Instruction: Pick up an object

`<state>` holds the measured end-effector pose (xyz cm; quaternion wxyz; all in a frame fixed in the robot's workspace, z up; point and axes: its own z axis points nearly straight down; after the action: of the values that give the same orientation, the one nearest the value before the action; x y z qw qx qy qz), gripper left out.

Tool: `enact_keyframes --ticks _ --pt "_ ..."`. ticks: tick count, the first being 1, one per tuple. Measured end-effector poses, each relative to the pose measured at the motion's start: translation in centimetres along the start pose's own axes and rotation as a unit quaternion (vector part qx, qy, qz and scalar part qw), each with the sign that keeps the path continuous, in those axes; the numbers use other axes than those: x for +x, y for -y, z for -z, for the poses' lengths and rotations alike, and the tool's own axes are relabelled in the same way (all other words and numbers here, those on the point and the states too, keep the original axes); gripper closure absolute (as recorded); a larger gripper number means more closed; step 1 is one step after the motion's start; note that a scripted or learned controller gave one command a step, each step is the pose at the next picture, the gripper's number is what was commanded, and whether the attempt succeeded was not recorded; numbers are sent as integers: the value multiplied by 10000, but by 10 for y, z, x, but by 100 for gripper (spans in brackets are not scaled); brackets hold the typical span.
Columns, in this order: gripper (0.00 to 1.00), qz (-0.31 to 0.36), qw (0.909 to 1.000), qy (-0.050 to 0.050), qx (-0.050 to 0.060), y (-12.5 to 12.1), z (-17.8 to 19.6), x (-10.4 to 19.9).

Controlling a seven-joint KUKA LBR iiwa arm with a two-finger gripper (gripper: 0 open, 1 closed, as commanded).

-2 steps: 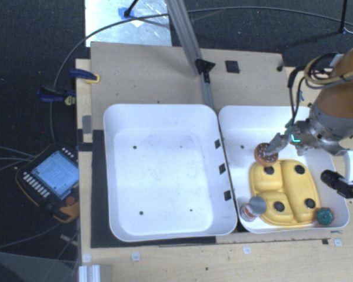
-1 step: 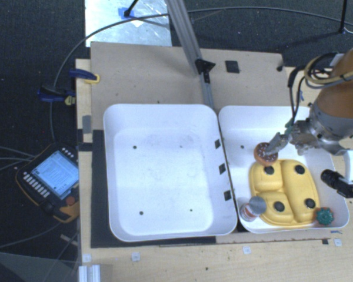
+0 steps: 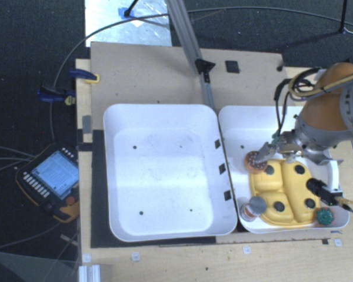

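Here the hand (image 3: pixel 269 150) hangs over the right white bin (image 3: pixel 238 128), beside a small round pink-brown doughnut-like thing (image 3: pixel 256 162); I cannot tell its opening. The lumpy yellow plastic toy (image 3: pixel 285 194) seemingly lies lengthwise along the bin.

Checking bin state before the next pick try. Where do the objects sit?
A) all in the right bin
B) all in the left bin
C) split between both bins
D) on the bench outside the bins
A: the yellow object, the small round brown item, the grey round item and the green item all lie inside the right bin, with the gripper above them.
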<state>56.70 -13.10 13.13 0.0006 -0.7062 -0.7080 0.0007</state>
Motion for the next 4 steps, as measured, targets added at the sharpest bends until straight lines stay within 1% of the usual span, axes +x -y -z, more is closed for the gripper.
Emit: enact_keyframes --ticks 1,2,3,4 --pt "0 13 9999 -35 -117 -8 -30 6" --pt "100 40 9998 -53 -192 -13 -17 11" --pt "100 19 10000 6 -43 -10 44 16" --pt "100 17 10000 6 -44 -11 97 16"
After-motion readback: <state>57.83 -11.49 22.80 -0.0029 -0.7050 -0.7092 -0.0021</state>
